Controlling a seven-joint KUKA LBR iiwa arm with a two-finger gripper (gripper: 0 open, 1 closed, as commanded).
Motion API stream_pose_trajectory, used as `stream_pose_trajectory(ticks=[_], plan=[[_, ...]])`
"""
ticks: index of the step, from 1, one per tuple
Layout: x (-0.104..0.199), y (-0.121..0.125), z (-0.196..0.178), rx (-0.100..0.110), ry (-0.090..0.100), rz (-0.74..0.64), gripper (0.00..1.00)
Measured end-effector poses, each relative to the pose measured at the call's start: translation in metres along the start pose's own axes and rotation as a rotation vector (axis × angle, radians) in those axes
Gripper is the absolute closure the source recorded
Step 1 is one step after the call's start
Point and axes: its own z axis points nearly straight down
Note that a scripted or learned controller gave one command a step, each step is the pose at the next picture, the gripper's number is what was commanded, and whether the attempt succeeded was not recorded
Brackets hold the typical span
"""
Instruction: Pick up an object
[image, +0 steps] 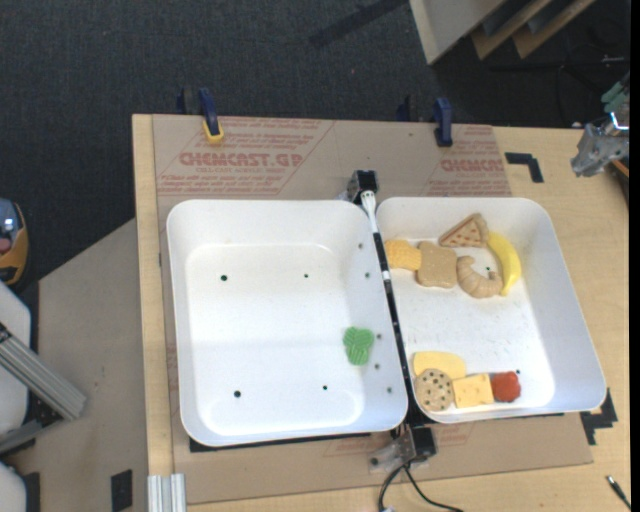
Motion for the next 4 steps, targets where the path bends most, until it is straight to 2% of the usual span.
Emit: stream_pose_trajectory(ticks=[1, 4], plan=[[0.004, -0.004, -0.010, 0.015, 0.008, -0.005, 1.00], [0.005, -0.015, -0.021, 0.020, 0.010, -0.005, 1.00]])
